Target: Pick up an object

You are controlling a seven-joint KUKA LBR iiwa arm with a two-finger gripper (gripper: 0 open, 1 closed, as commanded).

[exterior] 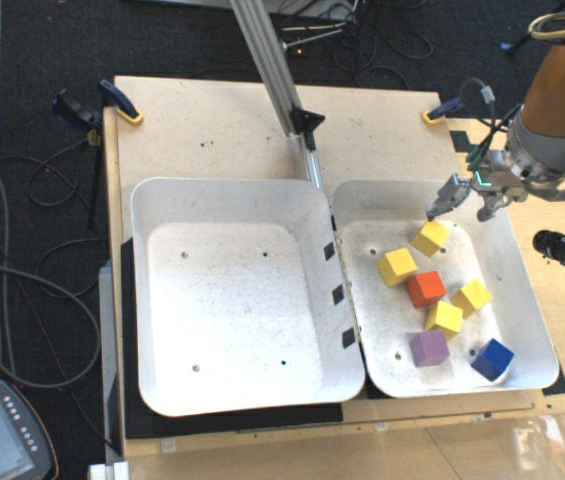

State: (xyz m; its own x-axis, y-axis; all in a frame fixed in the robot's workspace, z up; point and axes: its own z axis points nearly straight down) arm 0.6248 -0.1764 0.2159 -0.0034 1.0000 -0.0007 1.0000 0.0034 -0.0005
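Observation:
The right bin [522, 313] holds several small blocks. A yellow block [430, 238] lies nearest the gripper, and another yellow block [397, 266] sits to its left. An orange-red block [425, 289] lies in the middle, with two more yellow blocks [473, 296] [444, 317] below right. A purple block [428, 349] and a blue block [492, 359] lie near the front. My gripper [467, 202] hovers over the bin's back right part, just above and right of the nearest yellow block. Its two fingers [443, 199] stand spread apart with nothing between them.
The left bin [152, 268] stands beside the right one. A slanted metal pole [267, 53] crosses the back of the bench. Clamps sit at the bench's back corners [122, 103] [442, 111]. Cables lie on the dark floor to the left.

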